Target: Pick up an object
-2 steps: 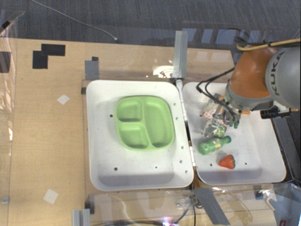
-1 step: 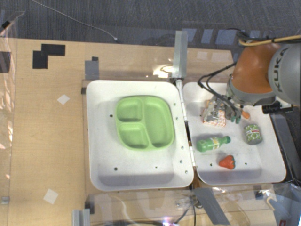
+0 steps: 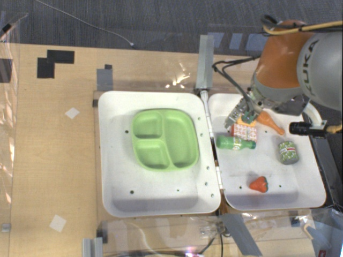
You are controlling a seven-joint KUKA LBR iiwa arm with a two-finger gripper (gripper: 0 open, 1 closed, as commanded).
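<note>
Objects for picking, five in all, lie in the right bin [image 3: 230,194], one of two white bins set side by side on a pale wooden bench [image 3: 48,159]. Nearest the camera, a single red strawberry [image 3: 259,184] rests by the front wall of that bin, apart from the others. Farther back and to the right, one round grey-green item [image 3: 288,152] sits alone; what it is cannot be told. At the same depth on the left, one green bottle [image 3: 236,143] lies on its side close to the wall shared with the left bin. Just behind the bottle and touching it is one small box [image 3: 246,131] with a red and white pattern. Behind the box, one orange carrot [image 3: 269,123] lies at a slant. The gripper [image 3: 244,113] hangs over the far left part of the right bin, just above the box; whether its fingers are spread or pressed together cannot be told, and nothing is seen between them. The grey arm [image 3: 321,68], with its orange band [image 3: 281,58], enters from the right, black cables looping beside it. The left bin [image 3: 115,197] holds one green tray [image 3: 163,138] with three compartments. Black marks [image 3: 53,62] and grey brackets dot the bench; beyond its far edge lies dark ribbed flooring [image 3: 134,9].
</note>
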